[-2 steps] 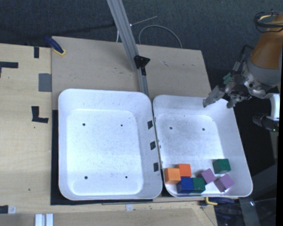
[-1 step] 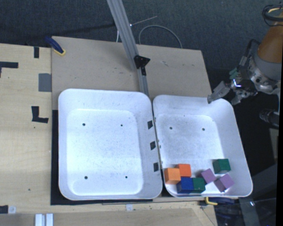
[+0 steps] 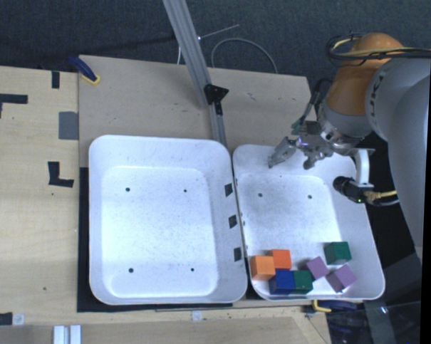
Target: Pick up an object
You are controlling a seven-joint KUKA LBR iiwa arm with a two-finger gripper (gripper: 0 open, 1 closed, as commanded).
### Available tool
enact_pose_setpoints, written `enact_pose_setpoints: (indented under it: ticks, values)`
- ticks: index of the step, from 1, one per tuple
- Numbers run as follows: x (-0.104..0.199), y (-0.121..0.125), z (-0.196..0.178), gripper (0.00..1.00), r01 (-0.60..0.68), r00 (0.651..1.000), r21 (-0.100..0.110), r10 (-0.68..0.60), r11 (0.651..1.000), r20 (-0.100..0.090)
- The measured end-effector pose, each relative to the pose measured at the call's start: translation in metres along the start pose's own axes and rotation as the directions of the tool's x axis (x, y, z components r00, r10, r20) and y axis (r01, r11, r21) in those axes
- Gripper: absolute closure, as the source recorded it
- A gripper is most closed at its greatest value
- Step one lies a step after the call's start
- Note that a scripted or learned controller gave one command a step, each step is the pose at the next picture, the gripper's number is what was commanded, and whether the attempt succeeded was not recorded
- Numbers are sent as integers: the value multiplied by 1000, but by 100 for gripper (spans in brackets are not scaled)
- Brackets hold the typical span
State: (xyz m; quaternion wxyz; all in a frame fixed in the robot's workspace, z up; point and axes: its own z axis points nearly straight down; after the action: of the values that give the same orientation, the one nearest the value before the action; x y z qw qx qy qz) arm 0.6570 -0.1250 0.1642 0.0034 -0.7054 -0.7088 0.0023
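Above the shallow white right bin's (image 3: 355,231) far edge, your two-finger gripper (image 3: 294,157) hangs spread wide, holding nothing. You're at the approach: next, descend onto the small coloured blocks (image 3: 297,271) clustered at the near end.

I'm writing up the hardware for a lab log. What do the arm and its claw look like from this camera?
The arm is bulky, with smooth grey rounded casings and an orange band above the wrist. A thin dark cable loops over the orange section. The claw is a small metallic grey assembly ending in two slim fingers. Beside it sits a white bracket with a black round part and a yellowish lead running off it.

Overhead, slanted down on both bins (image 3: 102,156)
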Motion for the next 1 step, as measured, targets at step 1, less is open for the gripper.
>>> enact_pose_setpoints:
  ticks: [1]
  values:
    - [-34, -48, -93, 0, -7, 1000, -13, 7, 1000, 4]
